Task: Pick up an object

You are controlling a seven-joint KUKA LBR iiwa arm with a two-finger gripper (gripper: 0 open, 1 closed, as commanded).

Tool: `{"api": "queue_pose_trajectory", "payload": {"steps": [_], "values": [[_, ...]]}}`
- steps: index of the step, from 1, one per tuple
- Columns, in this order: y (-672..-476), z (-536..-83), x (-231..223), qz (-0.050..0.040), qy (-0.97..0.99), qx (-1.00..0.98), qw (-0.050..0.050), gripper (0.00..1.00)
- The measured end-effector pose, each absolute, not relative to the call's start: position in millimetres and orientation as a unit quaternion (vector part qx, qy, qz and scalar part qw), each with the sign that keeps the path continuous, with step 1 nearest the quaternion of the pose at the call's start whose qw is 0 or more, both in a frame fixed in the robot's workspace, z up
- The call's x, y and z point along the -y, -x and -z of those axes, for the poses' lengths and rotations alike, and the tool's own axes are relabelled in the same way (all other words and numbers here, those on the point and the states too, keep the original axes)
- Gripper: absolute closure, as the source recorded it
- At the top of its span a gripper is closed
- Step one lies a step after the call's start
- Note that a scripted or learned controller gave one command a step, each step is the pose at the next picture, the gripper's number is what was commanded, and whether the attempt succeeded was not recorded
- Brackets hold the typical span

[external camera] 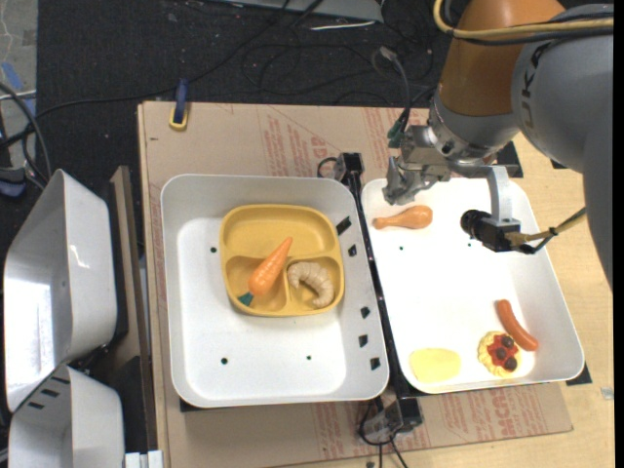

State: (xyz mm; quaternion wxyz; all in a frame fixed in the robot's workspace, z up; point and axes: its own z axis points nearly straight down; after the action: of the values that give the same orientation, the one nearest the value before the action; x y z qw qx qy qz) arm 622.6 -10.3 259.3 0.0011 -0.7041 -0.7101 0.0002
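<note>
My gripper (401,191) hangs over the far left corner of the right bin (468,291). Just below it in the view, an orange-brown chicken drumstick (405,219) lies on the bin floor, apart from the gripper. At the right bin's near end lie a red sausage (516,325), a small pizza (500,353) and a flat yellow disc (435,364). A yellow divided plate (281,224) in the left bin (195,291) holds an orange carrot (271,266) and a pale shrimp (312,281).
A black part on a cable (487,228) hangs off the arm over the right bin's far side. The grey arm with its orange band (497,27) covers the bench's far right corner. A ridge with black clips (363,261) divides the two bins.
</note>
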Motion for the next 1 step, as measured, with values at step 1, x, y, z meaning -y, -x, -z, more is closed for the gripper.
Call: {"api": "queue_pose_trajectory", "payload": {"steps": [1], "values": [[-623.1, -261.8, -46.3, 0.0007, 0.704, 0.71, 0.0, 1.0]]}}
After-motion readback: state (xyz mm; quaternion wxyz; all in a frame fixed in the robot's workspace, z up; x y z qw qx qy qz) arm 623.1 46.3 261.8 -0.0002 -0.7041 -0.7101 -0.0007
